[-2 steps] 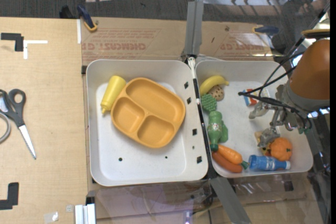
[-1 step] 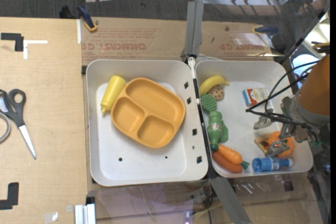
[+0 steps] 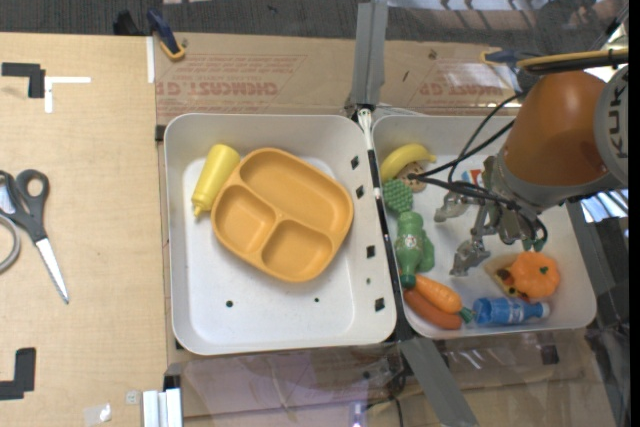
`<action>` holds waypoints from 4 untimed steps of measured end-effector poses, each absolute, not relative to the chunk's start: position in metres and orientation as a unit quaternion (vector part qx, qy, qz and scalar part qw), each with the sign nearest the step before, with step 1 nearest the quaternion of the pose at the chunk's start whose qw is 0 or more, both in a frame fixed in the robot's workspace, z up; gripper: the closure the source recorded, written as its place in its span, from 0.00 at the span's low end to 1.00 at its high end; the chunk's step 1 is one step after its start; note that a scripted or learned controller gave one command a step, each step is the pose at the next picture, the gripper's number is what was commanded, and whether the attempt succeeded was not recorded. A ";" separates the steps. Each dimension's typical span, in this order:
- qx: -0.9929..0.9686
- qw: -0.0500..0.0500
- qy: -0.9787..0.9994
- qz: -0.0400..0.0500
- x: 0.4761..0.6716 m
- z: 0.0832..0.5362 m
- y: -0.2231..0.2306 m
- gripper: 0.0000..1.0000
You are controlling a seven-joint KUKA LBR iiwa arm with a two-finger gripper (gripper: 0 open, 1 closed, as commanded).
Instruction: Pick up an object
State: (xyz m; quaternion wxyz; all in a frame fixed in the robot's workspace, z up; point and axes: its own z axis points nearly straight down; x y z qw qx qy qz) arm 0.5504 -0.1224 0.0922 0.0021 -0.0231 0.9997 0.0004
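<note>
toys crowd the right bin (image 3: pixel 570 310): a banana (image 3: pixel 405 158) at the far corner, a green figure (image 3: pixel 411 243) along the divider, a carrot (image 3: pixel 436 293) below it, a blue bottle (image 3: pixel 508 312) lying flat at the near wall, and an orange pumpkin-like toy (image 3: pixel 531 276) just beside the bottle. the gripper (image 3: pixel 470 237) hangs over the middle of this bin with its two metal fingers apart and nothing between them, apart from all the toys. the left bin (image 3: pixel 200 315) holds a divided orange plate (image 3: pixel 283 213) with a yellow bottle (image 3: pixel 212 178) touching its edge. from where i stand the carrot looks the likeliest pick: probably light, hollow plastic, stiff and a bit slick, so it could squirt out of a pinch. i'd take it across its thick middle, fingers square to its length.
</note>
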 end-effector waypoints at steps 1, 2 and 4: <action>0.026 0.004 1.000 0.000 0.639 0.094 -0.135 0.00; 0.072 0.003 0.997 0.000 0.590 0.097 -0.213 0.00; 0.067 0.003 0.998 0.000 0.563 0.093 -0.222 0.00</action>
